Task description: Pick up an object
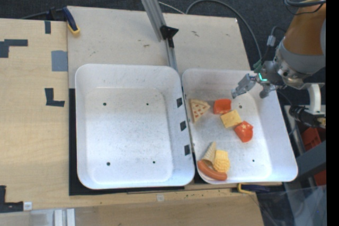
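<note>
Two white bins sit on the bench; the right bin (275, 135) holds toy food: waffle (198, 109), cheese (230, 119), tomato (243, 131), sausage (211, 170). Above its upper right, the gripper (254, 87) hangs spread, gripping nothing.

Arm (304, 34) cut off at right edge, hot dog (211, 170) perhaps partly hidden under the corn (221, 159)

I see my arm (303, 34) entering from the right, wrist angled down-left; the gripper (253, 87) has both fingers (242, 86) spread apart, nothing between them.
</note>
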`<state>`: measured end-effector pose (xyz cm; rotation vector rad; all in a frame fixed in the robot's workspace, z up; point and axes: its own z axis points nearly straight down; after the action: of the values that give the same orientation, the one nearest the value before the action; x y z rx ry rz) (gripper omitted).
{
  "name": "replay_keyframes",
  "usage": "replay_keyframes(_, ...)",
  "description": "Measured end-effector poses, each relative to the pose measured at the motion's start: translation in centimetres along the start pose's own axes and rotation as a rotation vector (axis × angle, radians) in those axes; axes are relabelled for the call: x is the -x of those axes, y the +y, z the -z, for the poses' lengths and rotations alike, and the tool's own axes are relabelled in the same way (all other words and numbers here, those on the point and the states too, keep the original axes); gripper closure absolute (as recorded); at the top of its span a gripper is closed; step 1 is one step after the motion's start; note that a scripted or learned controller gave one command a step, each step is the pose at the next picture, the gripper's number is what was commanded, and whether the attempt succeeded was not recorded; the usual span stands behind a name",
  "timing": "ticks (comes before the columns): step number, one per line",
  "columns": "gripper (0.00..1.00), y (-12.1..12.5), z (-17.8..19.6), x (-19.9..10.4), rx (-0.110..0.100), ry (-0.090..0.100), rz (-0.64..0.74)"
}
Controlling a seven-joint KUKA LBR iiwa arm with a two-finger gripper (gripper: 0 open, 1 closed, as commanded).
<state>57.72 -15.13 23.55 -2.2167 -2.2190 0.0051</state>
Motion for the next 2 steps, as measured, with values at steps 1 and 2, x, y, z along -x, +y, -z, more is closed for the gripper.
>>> replay_keyframes(1, 0.0, 0.1, 0.2, 0.0, 0.004, -0.001, 0.001)
replay_keyframes(2, 0.0, 0.7, -4.3, -0.1, 0.0, -0.001, 0.001)
